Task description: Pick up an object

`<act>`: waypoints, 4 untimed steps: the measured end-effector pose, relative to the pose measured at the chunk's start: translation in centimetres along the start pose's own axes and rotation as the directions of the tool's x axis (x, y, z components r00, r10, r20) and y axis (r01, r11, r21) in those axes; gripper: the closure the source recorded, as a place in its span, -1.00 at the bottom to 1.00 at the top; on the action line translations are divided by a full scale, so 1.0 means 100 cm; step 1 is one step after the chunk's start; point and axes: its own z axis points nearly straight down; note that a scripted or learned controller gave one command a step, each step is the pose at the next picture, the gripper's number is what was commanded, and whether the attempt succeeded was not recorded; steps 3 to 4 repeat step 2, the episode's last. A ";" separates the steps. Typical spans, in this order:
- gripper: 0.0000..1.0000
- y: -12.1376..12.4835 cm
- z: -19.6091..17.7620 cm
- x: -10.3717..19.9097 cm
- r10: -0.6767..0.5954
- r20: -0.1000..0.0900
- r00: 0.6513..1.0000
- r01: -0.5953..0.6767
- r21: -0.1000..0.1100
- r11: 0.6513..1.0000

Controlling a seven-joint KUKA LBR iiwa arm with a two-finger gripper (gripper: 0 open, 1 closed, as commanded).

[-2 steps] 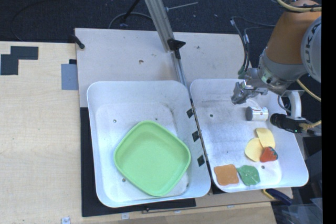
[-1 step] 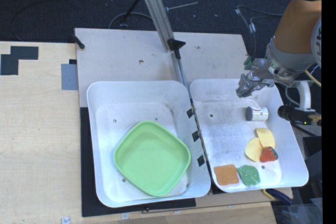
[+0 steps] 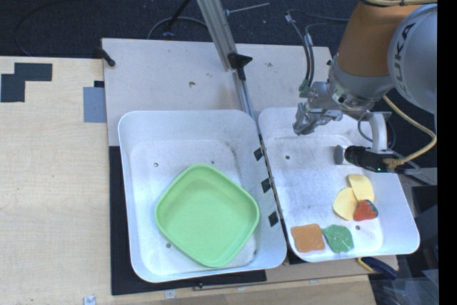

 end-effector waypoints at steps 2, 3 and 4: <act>1.00 0.015 0.001 0.115 0.000 0.001 1.000 0.000 -0.001 1.000; 1.00 0.015 0.001 0.115 0.000 0.001 1.000 0.000 -0.001 1.000; 1.00 0.015 0.001 0.115 0.000 0.001 1.000 0.000 -0.001 1.000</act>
